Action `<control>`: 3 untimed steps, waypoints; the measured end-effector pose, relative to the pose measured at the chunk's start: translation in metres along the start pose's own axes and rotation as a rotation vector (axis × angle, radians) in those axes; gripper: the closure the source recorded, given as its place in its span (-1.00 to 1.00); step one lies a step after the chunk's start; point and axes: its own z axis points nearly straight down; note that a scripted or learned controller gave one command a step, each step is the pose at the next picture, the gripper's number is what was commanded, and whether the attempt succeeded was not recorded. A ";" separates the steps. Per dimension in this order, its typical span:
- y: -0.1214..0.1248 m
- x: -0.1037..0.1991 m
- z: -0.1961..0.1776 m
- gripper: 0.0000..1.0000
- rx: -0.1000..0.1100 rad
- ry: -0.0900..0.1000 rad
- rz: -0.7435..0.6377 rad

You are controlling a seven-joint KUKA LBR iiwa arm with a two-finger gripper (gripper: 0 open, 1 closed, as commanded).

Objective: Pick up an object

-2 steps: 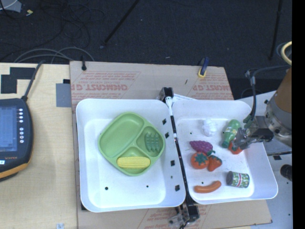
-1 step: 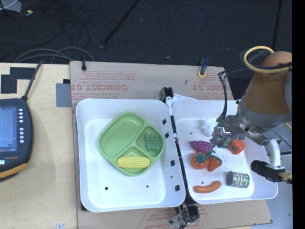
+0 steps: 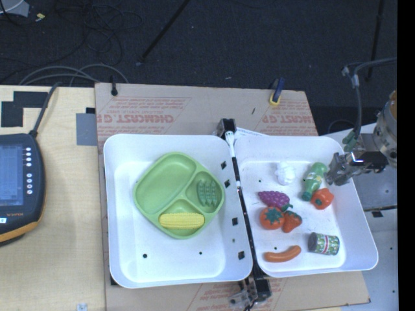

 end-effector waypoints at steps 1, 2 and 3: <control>0.005 0.088 -0.041 1.00 0.004 0.003 -0.010; 0.027 0.159 0.049 1.00 0.015 0.001 -0.004; 0.020 0.146 -0.011 1.00 0.004 0.001 0.001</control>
